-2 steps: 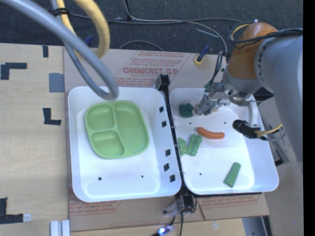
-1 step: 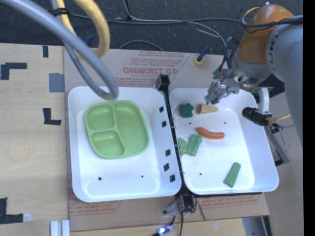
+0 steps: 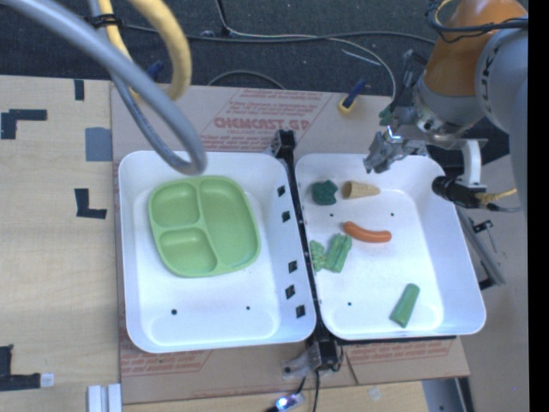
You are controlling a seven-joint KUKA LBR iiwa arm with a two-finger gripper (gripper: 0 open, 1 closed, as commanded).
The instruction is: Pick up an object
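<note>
Gripper point(image 3: 378, 162): above right bin's point(image 3: 446, 256) far edge, near cone point(image 3: 361, 190); finger state cannot be determined.
Right bin: cone, sausage point(image 3: 367, 233), dark green piece point(image 3: 323, 192), two other green pieces.
Left bin point(image 3: 146, 307): green tray point(image 3: 204, 226).

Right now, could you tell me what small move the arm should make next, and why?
Probably lower the hand a little toward the cone. The hand hovers above the right bin's far edge, holding nothing visible, and the cone lies just below it, apart from the dark green piece and the sausage.
</note>
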